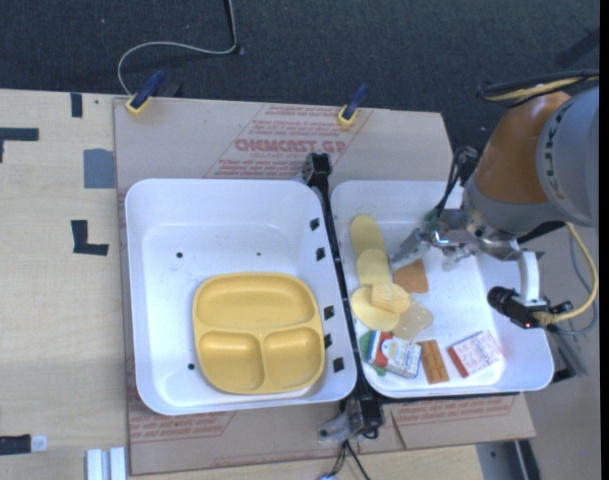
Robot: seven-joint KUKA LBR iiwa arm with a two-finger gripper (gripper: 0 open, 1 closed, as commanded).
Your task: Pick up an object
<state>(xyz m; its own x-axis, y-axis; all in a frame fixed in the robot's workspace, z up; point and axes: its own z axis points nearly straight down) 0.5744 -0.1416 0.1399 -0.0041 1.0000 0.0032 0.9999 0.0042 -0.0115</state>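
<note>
The right bin [504, 373] holds a heap of small objects. Pale yellow pieces [373, 273] lie in a column by its left wall. A brown cracker-like square [412, 277] sits beside them, with a clear lump [417, 320] just below. Along the front lie a colourful packet [395, 354], an orange bar [435, 361] and a red-and-white packet [476, 353]. My gripper [438, 245] hangs over the upper middle of this bin, just up and right of the brown square. It is open, with nothing between its fingers.
The left bin [164, 228] holds a yellow divided plate [259, 330]. A black divider [329, 258] runs between the bins. The arm's grey body and orange band [514, 158] overhang the right bin's far right corner. A black cable [529, 308] loops near its right wall.
</note>
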